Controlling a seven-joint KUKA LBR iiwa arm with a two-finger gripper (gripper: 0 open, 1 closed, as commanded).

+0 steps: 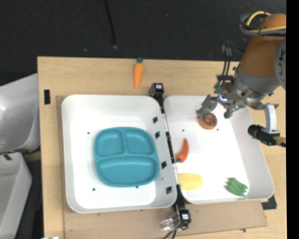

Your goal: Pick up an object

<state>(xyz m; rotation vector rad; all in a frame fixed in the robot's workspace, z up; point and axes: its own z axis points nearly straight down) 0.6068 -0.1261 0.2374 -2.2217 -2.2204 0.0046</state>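
Likeliest target: disc (208, 121), round, orange-brown, dark in the middle, lying flat on the floor of the right bin (249, 148), in its far part. Not lifted, as far as can be judged: no gap or shadow to suggest it is off the floor.

Just above the disc, toward the far side, gripper (217, 108). Fingers (205, 106) spread apart, one by the disc's far-left edge, the other off to its right. Nothing between them. Cannot tell whether a fingertip touches the disc or merely hovers over it.

So, by the look of it: approach made, grasp not yet done. Left to do: centring over the disc, coming down, closing, lifting. Disc sits off toward the left finger, so a closing there might only nudge it aside.

Nearer the camera than the disc and a little left of it, red pepper (183, 150). Beyond that, well apart from the disc, yellow piece (190, 181), and off to the near right, green piece (236, 186). All three untouched, each a possible other pick.

Far left of the disc, in the left bin (74, 133), blue plate (125, 156). Left of the disc and farther back, outside both bins, carrot (138, 73) on the bench (89, 73).
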